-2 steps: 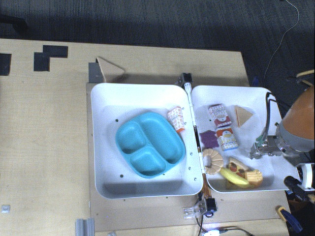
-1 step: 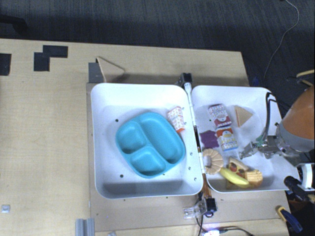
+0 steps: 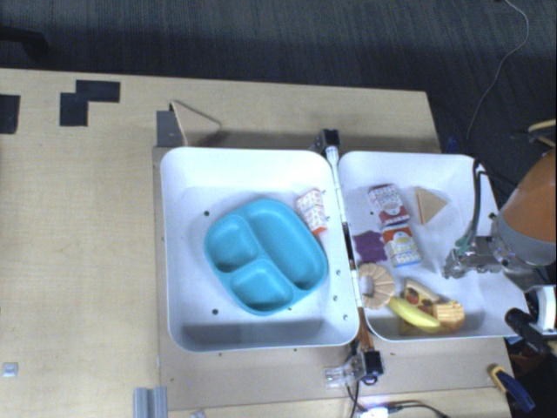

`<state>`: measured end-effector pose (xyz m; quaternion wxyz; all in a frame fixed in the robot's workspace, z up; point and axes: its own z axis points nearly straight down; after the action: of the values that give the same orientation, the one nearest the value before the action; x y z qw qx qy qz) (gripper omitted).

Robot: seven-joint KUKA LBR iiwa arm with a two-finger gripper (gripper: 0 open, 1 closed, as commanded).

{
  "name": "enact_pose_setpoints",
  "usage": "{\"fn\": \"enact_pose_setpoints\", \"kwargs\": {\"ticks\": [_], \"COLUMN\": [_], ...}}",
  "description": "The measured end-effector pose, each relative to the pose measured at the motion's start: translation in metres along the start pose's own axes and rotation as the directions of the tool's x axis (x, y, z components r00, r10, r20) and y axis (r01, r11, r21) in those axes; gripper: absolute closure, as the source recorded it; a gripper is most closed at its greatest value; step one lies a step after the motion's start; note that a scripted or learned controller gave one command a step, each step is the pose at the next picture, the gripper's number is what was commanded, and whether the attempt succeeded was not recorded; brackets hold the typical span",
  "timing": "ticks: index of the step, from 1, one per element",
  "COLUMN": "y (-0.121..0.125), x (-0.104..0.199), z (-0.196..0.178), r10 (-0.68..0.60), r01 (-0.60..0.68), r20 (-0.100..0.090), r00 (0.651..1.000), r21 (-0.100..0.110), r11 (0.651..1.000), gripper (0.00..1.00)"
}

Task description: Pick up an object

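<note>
The right bin (image 3: 452, 168) holds several small items: a red and white carton (image 3: 385, 202), a second carton (image 3: 401, 244), a tan wedge (image 3: 429, 204), a purple piece (image 3: 369, 247), a round cookie (image 3: 376, 284), a yellow banana (image 3: 412, 313) and a ridged tan piece (image 3: 447, 313). My gripper (image 3: 461, 264) hangs over the right side of this bin, to the right of the second carton and above the ridged piece. I see nothing in its grasp. The arm's orange band (image 3: 531, 203) sits at the right edge.
In the left bin (image 3: 183, 233) lies a blue divided tray (image 3: 265, 255), with a small red and white carton (image 3: 312, 210) at its upper right corner. A black post (image 3: 328, 139) stands where the two bins meet at the back.
</note>
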<state>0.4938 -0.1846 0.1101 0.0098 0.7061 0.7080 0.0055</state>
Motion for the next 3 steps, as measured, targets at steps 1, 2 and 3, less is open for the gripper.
{"fn": "enact_pose_setpoints", "kwargs": {"ticks": [1,2,3], "y": [0.0,-0.004,-0.002], "x": [0.0,0.022,0.022], "z": [0.0,0.022,0.011], "r10": [0.0,0.0,-0.002], "r01": [0.0,0.0,0.002], "r20": [0.0,-0.001,0.0], "r00": [1.0,1.0,1.0], "r21": [0.0,0.01,0.004], "r11": [1.0,1.0,1.0], "gripper": [0.0,0.0,1.0]}}
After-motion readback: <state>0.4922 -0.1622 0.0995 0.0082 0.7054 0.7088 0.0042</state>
